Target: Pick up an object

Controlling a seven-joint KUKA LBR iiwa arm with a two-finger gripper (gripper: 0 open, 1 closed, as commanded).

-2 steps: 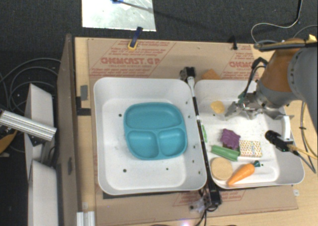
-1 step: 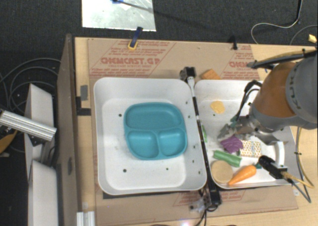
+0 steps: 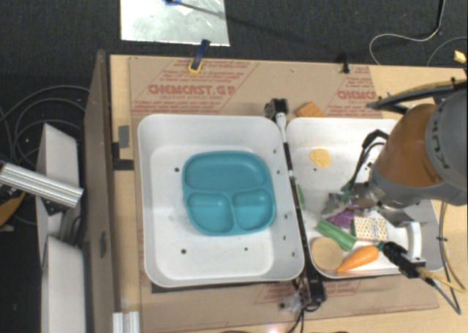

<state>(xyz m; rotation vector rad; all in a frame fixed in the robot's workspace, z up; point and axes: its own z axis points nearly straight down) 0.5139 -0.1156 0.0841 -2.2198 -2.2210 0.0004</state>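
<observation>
My gripper [image 3: 342,200] hangs low over the front half of the right bin [image 3: 344,130], with the grey and orange arm reaching in from the right. Just under it lies a purple object [image 3: 341,216], partly covered by the gripper. Next to that are a green cucumber-like piece [image 3: 334,234], a patterned packet [image 3: 370,228], an orange carrot [image 3: 358,256] and a tan round disc [image 3: 326,253]. A small yellow piece [image 3: 319,156] lies farther back in the same bin. Nothing can be made out between the fingers.
The left bin [image 3: 157,141] holds a teal divided plate [image 3: 228,191]. An orange block [image 3: 309,110] sits on the cardboard behind the bins. A black clamp [image 3: 278,110] marks the seam between the bins. Cables run along the right side.
</observation>
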